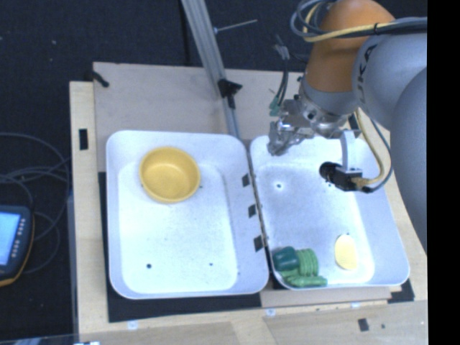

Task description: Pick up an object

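My gripper (279, 144) hangs over the far left corner of the right bin (374, 214), under the orange wrist band; nothing shows between its fingers. A green object (297, 263) lies at the near left corner of that bin, with a pale yellow object (346, 252) to its right. A yellow bowl (169, 174) sits in the far part of the left bin (180, 264). The gripper is far from all three.
A slanted metal pole (208, 49) rises behind the bins, close to the gripper's left. A black cable connector (339, 175) dangles over the right bin. A handheld screen device (13, 237) lies off the bench at left.
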Controlling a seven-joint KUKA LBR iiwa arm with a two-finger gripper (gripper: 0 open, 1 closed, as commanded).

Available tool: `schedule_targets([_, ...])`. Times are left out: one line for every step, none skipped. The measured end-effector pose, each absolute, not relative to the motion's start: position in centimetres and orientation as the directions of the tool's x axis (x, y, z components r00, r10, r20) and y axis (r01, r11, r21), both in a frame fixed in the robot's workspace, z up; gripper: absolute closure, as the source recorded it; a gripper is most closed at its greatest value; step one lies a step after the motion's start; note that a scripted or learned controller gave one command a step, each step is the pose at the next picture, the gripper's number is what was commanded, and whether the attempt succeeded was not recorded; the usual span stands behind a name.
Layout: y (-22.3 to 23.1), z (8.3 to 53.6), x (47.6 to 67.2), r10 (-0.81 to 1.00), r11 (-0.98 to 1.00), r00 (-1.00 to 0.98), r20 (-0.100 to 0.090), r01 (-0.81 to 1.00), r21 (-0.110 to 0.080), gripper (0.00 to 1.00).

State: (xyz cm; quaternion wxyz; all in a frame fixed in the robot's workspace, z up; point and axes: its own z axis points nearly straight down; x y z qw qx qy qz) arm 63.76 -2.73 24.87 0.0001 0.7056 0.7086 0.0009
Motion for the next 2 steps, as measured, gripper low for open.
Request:
schedule_targets([2.4, 25.6, 64.8, 1.000, 0.004, -0.004, 0.001, 1.000, 0.001, 1.00])
schedule_targets([7.5, 24.7, 65.2, 1.000, 0.003, -0.003, 0.001, 1.000, 0.000, 1.00])
